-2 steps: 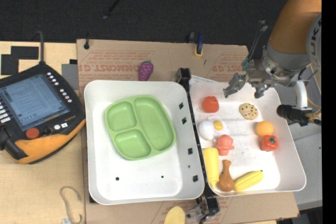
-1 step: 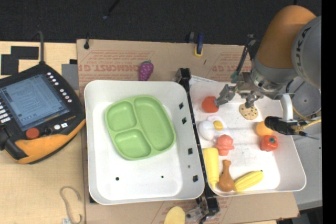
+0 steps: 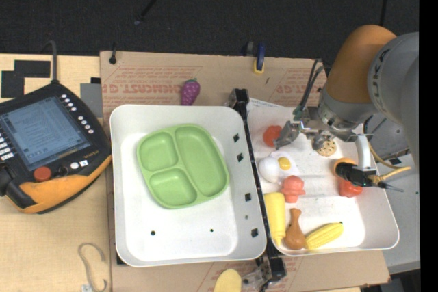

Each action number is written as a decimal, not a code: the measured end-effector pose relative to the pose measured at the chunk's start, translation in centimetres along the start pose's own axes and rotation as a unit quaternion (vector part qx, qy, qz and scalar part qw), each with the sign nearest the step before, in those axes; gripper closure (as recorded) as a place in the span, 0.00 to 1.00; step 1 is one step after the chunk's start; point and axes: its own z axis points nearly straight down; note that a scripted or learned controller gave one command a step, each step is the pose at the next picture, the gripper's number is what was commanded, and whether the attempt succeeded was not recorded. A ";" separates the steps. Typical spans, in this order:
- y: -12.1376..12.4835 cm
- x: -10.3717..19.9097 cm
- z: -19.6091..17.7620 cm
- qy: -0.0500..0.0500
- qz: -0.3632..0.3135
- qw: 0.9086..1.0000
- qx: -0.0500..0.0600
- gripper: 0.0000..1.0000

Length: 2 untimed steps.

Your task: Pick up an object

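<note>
- Cardboard sheet (image 3: 157,75) under both bins is my biggest surface; red print runs across it upside down, and I cannot read it with confidence.
- Grey arm (image 3: 383,82) with its orange band comes in from the right over the right bin.
- Left white bin (image 3: 130,215) holds one thing: a green divided plate (image 3: 181,165) with three compartments, all bare.
- Right white bin (image 3: 383,232) holds the toy food: a red piece (image 3: 272,134), a fried egg (image 3: 275,166), a pink piece (image 3: 293,187), a yellow block (image 3: 275,213), a brown drumstick (image 3: 295,231), a corn cob (image 3: 323,235), a cookie (image 3: 326,144) and a red and orange piece (image 3: 350,178).
- Teach pendant (image 3: 48,140) sits left of the bins; its screen text is too small for me to read.
- Gripper (image 3: 291,133) hangs low just beside the red piece, fingers apart as far as I can see, nothing between them.
- Purple toy (image 3: 190,91) lies on the cardboard behind the left bin.
</note>
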 end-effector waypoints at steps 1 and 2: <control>-0.1 0.3 5.4 0.000 0.000 1.000 0.000 0.00; 0.0 0.1 4.0 0.000 0.002 1.000 -0.002 1.00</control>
